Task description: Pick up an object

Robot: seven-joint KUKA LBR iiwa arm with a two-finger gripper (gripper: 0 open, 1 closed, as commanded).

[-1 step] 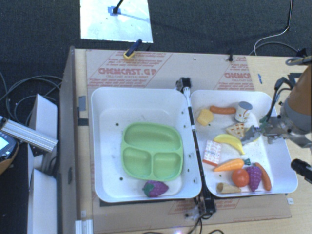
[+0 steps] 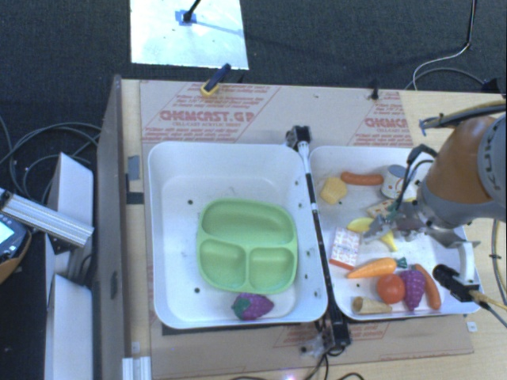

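Observation:
The right bin (image 2: 358, 152) holds several toy foods. My gripper (image 2: 386, 226) reaches in from the right and hangs low over the bin's middle, right above a yellow banana (image 2: 359, 225) whose right part it hides. Just below the gripper lies an orange carrot (image 2: 371, 269), with a red tomato (image 2: 390, 289) and purple grapes (image 2: 413, 286) beyond it. A red-and-white packet (image 2: 344, 248) lies to the gripper's left. Nothing visible is lifted off the bin floor.
A yellow cheese wedge (image 2: 333, 189), an orange sausage (image 2: 361, 179) and a white cup (image 2: 394, 182) sit at the right bin's back. The left bin (image 2: 158, 212) holds a green divided tray (image 2: 247, 244) and a purple toy (image 2: 252, 306) at its front wall.

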